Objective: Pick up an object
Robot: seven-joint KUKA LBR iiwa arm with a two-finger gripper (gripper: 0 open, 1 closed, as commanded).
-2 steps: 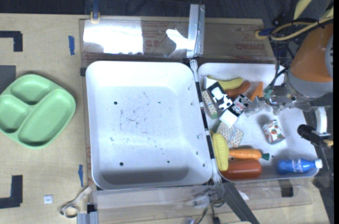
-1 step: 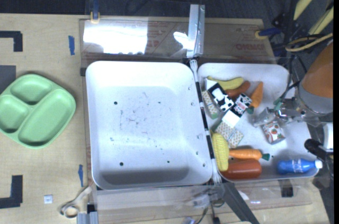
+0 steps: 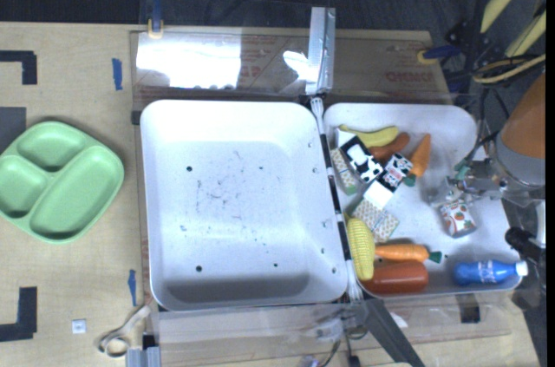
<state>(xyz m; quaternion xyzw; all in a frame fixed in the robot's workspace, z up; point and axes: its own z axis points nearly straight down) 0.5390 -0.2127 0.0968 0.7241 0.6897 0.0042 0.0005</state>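
Wooden counter [image 3: 69, 44] on dark carpet; green divided plate [image 3: 56, 180] at left. Toy food, including a carrot [image 3: 401, 252], crowds the right bin [image 3: 460, 121]. Pincer [image 3: 464, 180] over it; grip state cannot be told

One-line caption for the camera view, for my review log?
KUKA arm at the right bin of toy food: banana, carrot, corn, blue bottle; green divided plate far left.

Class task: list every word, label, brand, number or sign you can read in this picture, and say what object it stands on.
None can be read.
Red lettering on the cardboard behind the bins: too blurred to read.
Label on the blue bottle: too small to read.
Print on the small carton: blurred.
Black and white box: a pattern, no legible letters.
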